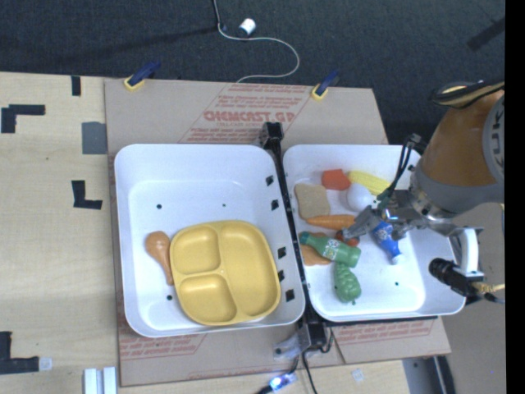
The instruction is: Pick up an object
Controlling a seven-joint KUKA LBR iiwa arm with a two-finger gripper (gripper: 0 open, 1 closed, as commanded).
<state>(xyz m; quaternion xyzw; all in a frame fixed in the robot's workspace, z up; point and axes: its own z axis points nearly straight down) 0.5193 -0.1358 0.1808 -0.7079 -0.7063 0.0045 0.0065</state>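
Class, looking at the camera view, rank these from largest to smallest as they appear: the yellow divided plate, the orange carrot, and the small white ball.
1. yellow divided plate
2. orange carrot
3. small white ball

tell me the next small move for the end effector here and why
Probably a short descent onto the carrot. The end effector sits low in the right bin, right at the carrot's tip, with nothing visibly between its fingers. The green bottle lies just below and the blue object beside it, so a small, straight drop looks safest.
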